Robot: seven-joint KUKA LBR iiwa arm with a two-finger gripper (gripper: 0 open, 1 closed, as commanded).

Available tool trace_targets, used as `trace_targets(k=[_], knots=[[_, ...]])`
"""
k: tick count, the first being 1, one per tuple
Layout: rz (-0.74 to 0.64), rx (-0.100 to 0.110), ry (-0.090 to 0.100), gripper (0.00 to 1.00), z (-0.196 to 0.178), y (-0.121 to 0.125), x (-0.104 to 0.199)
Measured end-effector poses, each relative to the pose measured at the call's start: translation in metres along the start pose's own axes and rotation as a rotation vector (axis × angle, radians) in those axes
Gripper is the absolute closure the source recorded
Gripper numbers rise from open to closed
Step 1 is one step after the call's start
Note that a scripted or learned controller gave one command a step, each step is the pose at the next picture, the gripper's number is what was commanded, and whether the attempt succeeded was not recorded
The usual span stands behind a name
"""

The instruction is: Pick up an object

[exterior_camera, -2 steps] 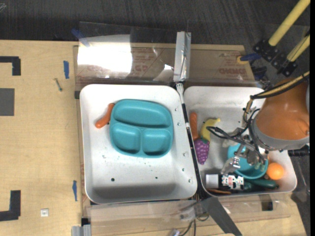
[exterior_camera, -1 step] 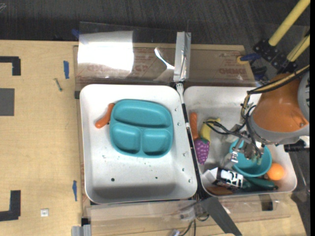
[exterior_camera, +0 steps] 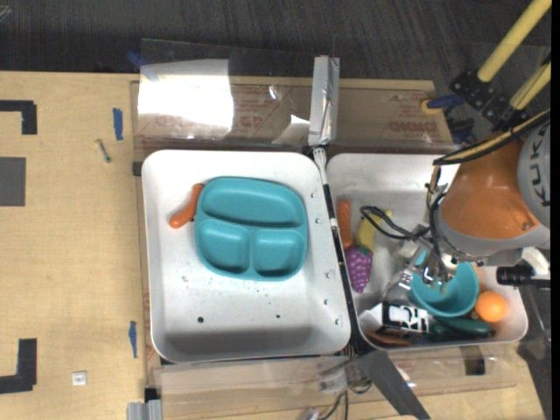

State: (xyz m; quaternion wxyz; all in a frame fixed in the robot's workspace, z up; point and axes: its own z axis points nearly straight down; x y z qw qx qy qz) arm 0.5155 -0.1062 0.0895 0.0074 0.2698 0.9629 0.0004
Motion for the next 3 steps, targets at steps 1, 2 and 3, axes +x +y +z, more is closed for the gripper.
trace_targets(k=[1, 2, 3], knots=[[0.042, 0.000, 0.005, 0.00, -0.032, 0.071, -0.105], [-0.098, 0.000, 0.003, 0.00, 0.001, 0.030, -0.040], [-0.217, 0.002, 0.010, 0.00, -0.002, 0.028, -0.030]])
